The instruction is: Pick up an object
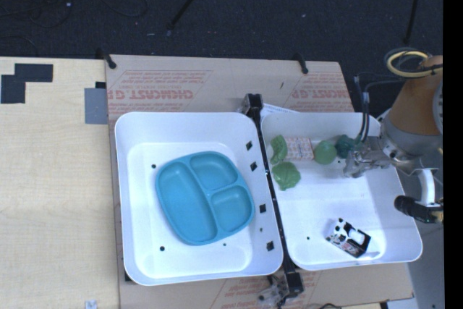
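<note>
My gripper reaches into the right bin from the right, low near the bin's far right side. Just left of it lies a round green object, with a darker teal piece between that object and the gripper. I cannot tell whether the gripper touches either one. Further left lie two green leafy pieces and a small pale patterned packet. A black and white object rests near the bin's front.
The left bin holds a blue divided plate. A black divider runs between the bins. Cardboard lies under both bins, and the arm's orange band rises at the right.
</note>
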{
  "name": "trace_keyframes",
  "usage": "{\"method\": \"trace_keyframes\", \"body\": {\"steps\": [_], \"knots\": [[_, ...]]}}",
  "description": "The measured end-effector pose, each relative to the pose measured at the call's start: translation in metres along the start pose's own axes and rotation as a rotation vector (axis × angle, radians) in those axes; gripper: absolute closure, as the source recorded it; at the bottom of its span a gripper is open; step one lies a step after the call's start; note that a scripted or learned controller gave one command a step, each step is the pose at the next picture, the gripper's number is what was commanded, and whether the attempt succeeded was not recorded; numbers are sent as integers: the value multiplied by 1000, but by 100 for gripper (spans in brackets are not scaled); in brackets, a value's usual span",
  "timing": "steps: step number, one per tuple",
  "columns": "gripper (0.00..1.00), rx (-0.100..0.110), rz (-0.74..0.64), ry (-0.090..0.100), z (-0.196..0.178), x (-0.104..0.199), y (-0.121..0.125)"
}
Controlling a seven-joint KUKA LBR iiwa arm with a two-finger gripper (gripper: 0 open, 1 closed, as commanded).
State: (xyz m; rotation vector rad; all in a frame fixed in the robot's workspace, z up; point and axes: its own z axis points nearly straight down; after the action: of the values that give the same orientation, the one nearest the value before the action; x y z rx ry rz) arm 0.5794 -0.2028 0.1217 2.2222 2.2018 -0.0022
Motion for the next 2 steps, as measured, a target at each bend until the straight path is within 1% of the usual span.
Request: {"method": "trace_keyframes", "body": {"steps": [1, 2], "knots": [[100, 5, -10, 10, -63, 1, 3], [100, 5, -10, 9, -109, -8, 7]]}}
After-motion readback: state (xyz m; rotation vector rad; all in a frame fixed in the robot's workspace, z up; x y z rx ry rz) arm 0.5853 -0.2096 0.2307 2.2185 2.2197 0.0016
